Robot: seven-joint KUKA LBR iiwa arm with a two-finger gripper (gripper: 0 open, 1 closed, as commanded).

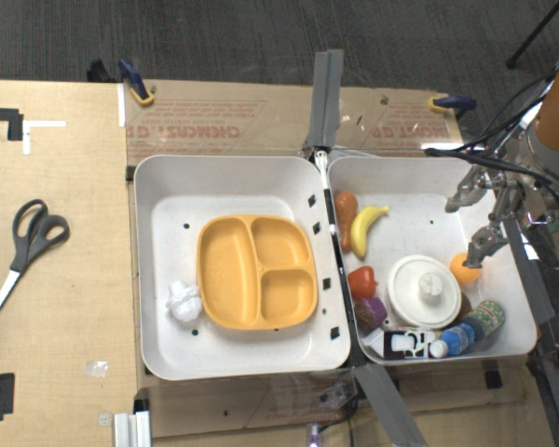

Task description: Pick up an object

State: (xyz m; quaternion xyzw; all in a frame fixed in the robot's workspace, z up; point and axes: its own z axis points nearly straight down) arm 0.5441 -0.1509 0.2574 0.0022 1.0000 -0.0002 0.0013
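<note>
My gripper (473, 222) hangs over the right side of the right bin (401, 180). It is open, with nothing between its fingers. One fingertip (460, 198) points toward the bin's middle; the other fingertip (481, 248) sits just above an orange ball (464, 269). Left of the ball stands a white round lidded bowl (426, 292). A yellow banana (364, 227) and an orange item (345, 204) lie near the bin's left wall. Below them are a red pepper (361, 280) and a purple item (369, 312).
A blue bottle (455, 340), a patterned can (485, 318) and a black-and-white item (405, 344) line the right bin's front wall. The left bin (158, 250) holds a yellow divided plate (257, 271) and a crumpled white lump (183, 299). Scissors (28, 240) lie on the bench at left.
</note>
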